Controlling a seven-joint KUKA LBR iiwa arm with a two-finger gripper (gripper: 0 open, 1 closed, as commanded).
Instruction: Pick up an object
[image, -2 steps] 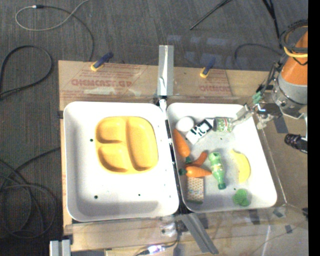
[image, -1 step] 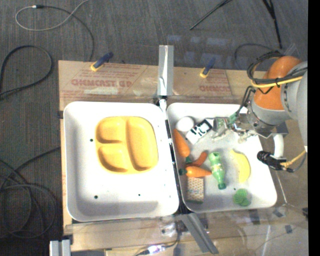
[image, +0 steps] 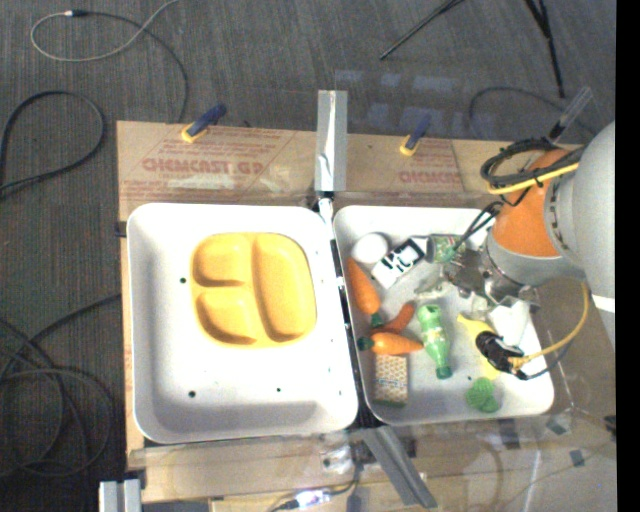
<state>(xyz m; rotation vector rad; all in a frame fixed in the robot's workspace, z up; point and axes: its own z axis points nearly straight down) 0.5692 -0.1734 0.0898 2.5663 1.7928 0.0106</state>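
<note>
The right bin (image: 450, 408) holds several small things. A green bottle (image: 434, 340) lies in its middle, with an orange carrot (image: 396, 343) and a smaller orange piece (image: 401, 317) to its left. A longer carrot (image: 362, 286) lies along the left wall. At the back are a white round object (image: 371, 245) and a black-and-white box (image: 401, 260). My gripper (image: 453, 280) reaches in from the right and hangs low over the bin's back middle, just above the bottle's top and to the right of the box. Nothing shows held in it.
A tan cracker pack (image: 391, 378) lies at the right bin's front left and a green lumpy thing (image: 484, 393) at its front right. The left bin (image: 160, 390) bears a yellow divided tray (image: 254, 287). A metal post (image: 331, 140) stands between the bins at the back.
</note>
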